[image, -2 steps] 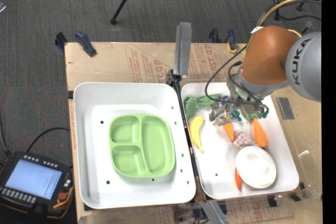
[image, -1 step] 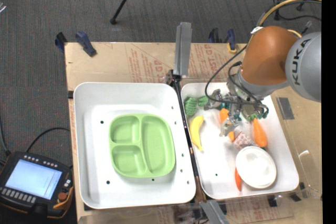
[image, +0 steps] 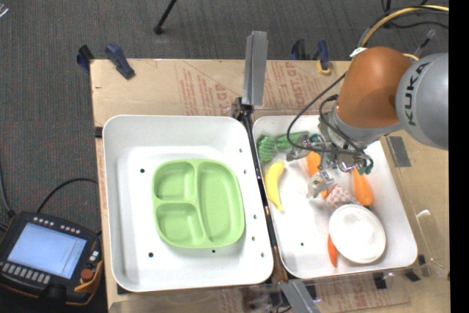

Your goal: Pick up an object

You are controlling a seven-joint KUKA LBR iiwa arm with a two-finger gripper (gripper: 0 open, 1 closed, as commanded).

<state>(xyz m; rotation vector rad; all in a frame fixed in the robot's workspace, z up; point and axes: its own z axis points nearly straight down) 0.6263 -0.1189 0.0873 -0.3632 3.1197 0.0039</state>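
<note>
Camera view, from above at a slant. Bench [image: 176,80]: brown board with red printed markings, blue clamps at its far edge, standing on dark grey carpet; tripod legs cross the floor beyond. Teach pendant [image: 47,254] with lit screen at lower left. Left bin [image: 117,157]: holds a green divided plate [image: 198,203]. Right bin [image: 392,227]: holds a yellow banana [image: 275,183], a green item [image: 270,146], orange carrots [image: 362,188] and a white bowl [image: 357,233]. Gripper [image: 322,179]: low over the right bin, between banana and carrots; whether it is open or closed cannot be told.
</note>
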